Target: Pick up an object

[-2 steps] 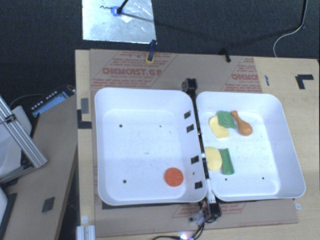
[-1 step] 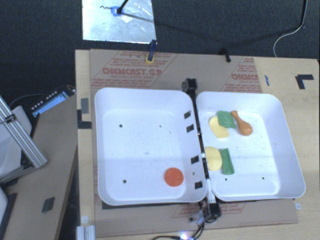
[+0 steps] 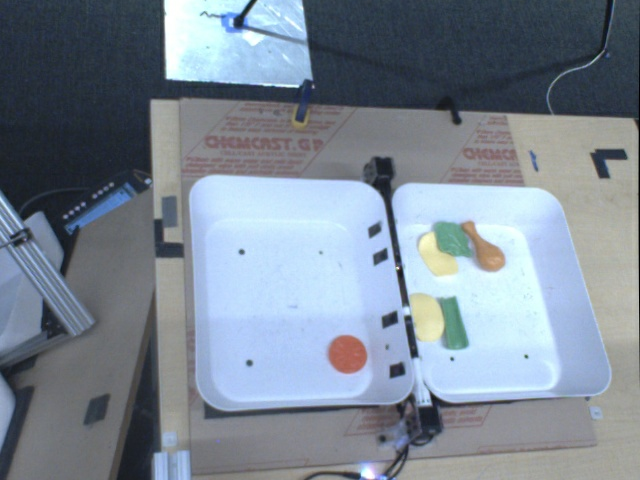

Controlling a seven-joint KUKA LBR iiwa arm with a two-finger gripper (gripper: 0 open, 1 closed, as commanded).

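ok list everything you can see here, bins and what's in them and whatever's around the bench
white bins: 2, white, side by side on the bench, left and right
round disc: 1, orange-red, left bin, near its front right corner
yellow pieces: 2, yellow, right bin, one at upper left, the other lower by the left wall
green pieces: 2, green, right bin, one beside the upper yellow piece, one beside the lower yellow piece
orange club-shaped piece: 1, orange, right bin, right of the upper green piece
cardboard sheet: 1, brown with red print, under the bins
shiny panel: 1, silver, on the floor behind the bench
metal frame: 1, grey, left of the bench
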